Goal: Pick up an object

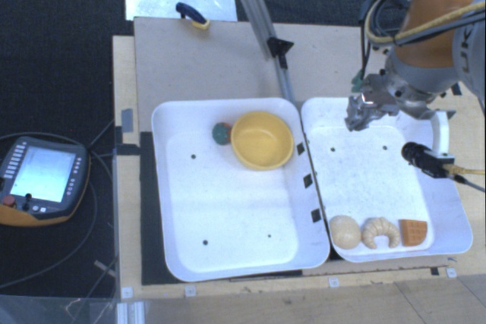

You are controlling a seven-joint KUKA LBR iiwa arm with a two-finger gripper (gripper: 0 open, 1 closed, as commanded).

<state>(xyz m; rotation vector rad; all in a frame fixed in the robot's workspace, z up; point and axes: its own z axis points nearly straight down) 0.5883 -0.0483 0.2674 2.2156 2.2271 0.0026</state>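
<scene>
In the camera view, the grey two-finger gripper [360, 117] is hanging over the far edge of the right shallow white bin [448, 197]. Three things are lying in a row along that bin's near edge, well apart from the gripper: a pale round bread roll [344, 231], a tan croissant [381, 232] and an orange toast slice [413, 231]. In the left shallow white bin [228, 239] a yellow plastic bowl [262, 140] is sitting at the far side with a small dark green ball [221, 133] touching its left side.

No legible text anywhere. The teach pendant [42, 180] left of the worktop has a lit screen, but it is washed out pale, with nothing readable on it. Its side buttons are too small to make out any markings. No label or number is readable on the left bin [228, 239] or the right bin [380, 163].
</scene>
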